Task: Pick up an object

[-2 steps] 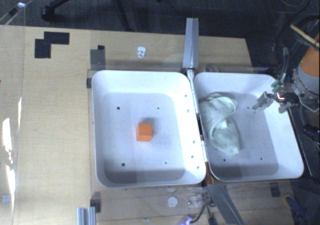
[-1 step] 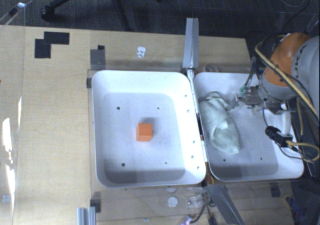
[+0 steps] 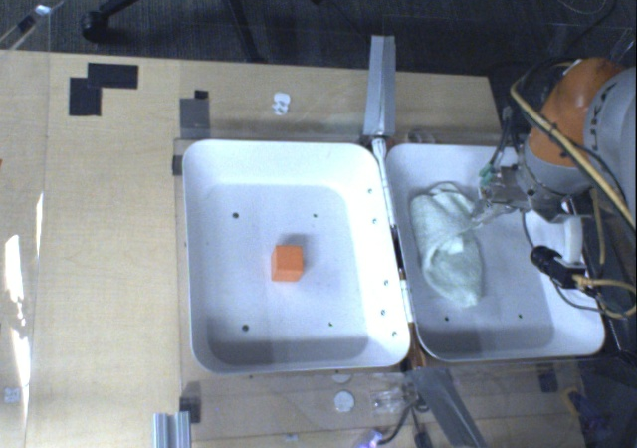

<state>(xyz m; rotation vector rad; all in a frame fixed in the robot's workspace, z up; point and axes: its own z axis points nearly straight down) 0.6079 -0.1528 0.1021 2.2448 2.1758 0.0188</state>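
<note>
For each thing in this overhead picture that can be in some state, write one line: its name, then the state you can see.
Orange block: resting flat in the left bin, untouched.
White cloth: crumpled in a heap in the right bin.
Gripper: low over the right bin, at the cloth's upper right edge; a grasp cannot be told.
Arm: reaching in over the right bin's far corner.

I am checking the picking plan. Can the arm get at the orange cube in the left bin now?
Probably yes. The orange cube lies alone on the left bin floor, open from above. The gripper is over the right bin, by a pale cloth, and must cross the divider.
</note>
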